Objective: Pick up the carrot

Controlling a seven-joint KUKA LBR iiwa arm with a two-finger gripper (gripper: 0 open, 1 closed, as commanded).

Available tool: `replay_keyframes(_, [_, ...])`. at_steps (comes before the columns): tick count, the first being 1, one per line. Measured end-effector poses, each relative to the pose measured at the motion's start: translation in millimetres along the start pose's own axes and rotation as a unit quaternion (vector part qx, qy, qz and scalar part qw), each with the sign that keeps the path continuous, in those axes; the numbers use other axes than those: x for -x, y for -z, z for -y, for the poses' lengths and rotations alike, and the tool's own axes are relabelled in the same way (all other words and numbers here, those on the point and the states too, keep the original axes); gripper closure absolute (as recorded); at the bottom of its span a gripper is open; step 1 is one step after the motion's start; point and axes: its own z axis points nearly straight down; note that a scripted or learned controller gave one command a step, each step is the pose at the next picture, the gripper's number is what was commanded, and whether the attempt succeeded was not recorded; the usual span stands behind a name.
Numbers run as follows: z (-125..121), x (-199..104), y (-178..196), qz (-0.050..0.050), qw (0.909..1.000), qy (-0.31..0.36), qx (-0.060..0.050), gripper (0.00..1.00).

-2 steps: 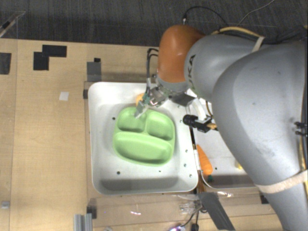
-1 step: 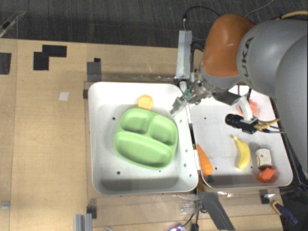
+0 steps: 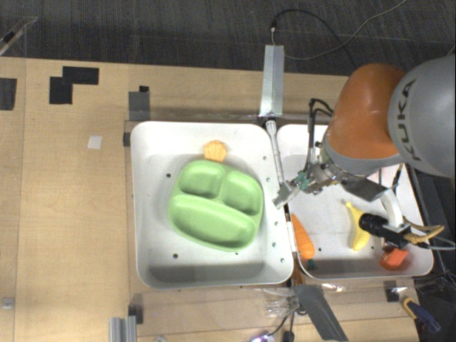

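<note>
Gripper (image 3: 288,192) hangs low at the left edge of the right bin (image 3: 331,216), about over the rim it shares with the left bin (image 3: 152,191). We cannot tell whether it is open or clenched, and we see nothing in its grasp.

Carrot (image 3: 303,238) lies at roughly 5 o'clock from the gripper, near but apart. It sits in the right bin's 7 o'clock corner, just beside the left wall, long axis running 11 to 5.

- Looks like a toy carrot: smooth, orange, tapered. We judge it light, stiff and a bit slick.
- Best hold, we think, is across the thicker middle. The taper could squirt out of a pinch, and the wall crowds one side.

Other things:
- Banana (image 3: 354,228): yellow, curved, at 3 o'clock from the carrot.
- Green divided plate (image 3: 214,205): glossy plastic, rounded, in the left bin.
- Small orange-yellow piece (image 3: 214,150): at the plate's 12 o'clock edge.
</note>
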Motion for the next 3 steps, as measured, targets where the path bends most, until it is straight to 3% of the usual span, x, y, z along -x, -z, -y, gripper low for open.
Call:
replay_keyframes(1, [49.3, 4.7, -1.8, 0.000, 0.9998, -0.020, 0.000, 0.00])
replay_keyframes(2, [72.1, 53.6, -11.3, 0.000, 0.9999, 0.013, 0.000, 0.00])
replay_keyframes(3, [81.7, 72.7, -80.8, 0.000, 1.0000, 0.007, -0.001, 0.00])
